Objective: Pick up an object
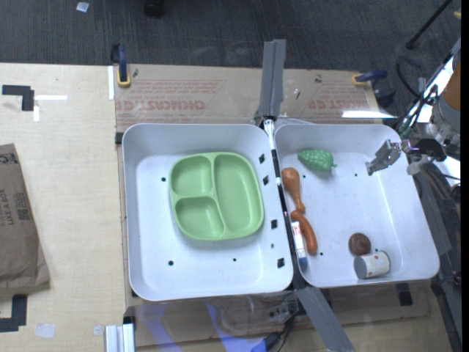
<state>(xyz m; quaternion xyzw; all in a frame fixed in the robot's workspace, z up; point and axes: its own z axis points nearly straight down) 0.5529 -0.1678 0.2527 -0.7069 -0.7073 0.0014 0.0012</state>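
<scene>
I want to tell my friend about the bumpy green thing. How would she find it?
Look at the right white bin. Near its far wall lies a bunch of green toy grapes, just beyond the long orange-brown pieces along the divider. It alone in that bin is green and knobbly.

Arm: one, grey, entering from the right edge of the camera view, upper half; orange band partly visible at the far right edge. Wrist: dark and light housing just inside the frame, cables running alongside. Gripper (pixel 382 158): two metal fingers (pixel 378 163) extending leftward and slightly downward from the wrist, held at a slant. Nothing sits between the fingers. Finger spacing too small to judge.
</scene>
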